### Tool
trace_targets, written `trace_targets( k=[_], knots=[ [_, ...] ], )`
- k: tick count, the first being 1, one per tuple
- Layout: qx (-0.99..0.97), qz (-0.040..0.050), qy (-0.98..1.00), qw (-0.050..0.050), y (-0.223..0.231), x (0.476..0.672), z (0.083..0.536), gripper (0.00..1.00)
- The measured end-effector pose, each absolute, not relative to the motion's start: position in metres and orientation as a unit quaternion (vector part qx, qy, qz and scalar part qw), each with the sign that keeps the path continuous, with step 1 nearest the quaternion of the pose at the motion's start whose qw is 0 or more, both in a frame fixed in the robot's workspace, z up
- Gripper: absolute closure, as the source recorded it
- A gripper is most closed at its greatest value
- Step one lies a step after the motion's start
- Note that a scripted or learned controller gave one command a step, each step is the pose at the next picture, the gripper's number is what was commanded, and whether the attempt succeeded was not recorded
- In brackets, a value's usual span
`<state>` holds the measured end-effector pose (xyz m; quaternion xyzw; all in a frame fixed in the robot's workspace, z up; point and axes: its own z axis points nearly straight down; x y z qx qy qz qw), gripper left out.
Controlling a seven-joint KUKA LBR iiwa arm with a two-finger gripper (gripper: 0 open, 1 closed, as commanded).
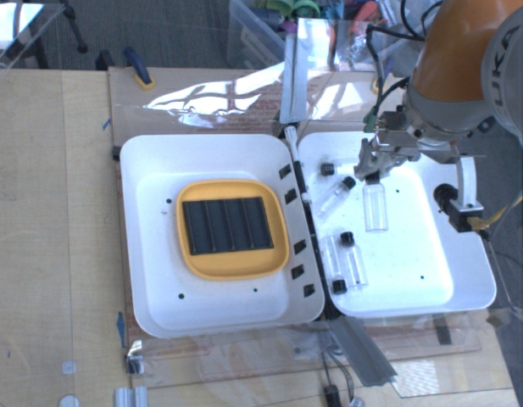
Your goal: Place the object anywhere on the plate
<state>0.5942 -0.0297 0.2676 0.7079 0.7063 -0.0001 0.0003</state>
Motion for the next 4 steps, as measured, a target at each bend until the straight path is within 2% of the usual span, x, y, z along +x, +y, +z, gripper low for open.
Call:
trace_targets(
  k=[1, 2, 3, 4],
  knots=[
    [0.618, -0.0006, 0.786, -0.001, -0.029, 0.615, 0.244, 1.0],
    [0.592, -0.0006, 0.806, -0.001, -0.036, 0.609, 0.214, 1.0],
    [0.548, 0.0007, 0.837, 0.002, -0.022, 0.615, 0.249, 1.0],
    [0.519, 0.0007, 0.855, 0.002, -0.023, 0.628, 0.255, 1.0]
  ],
)
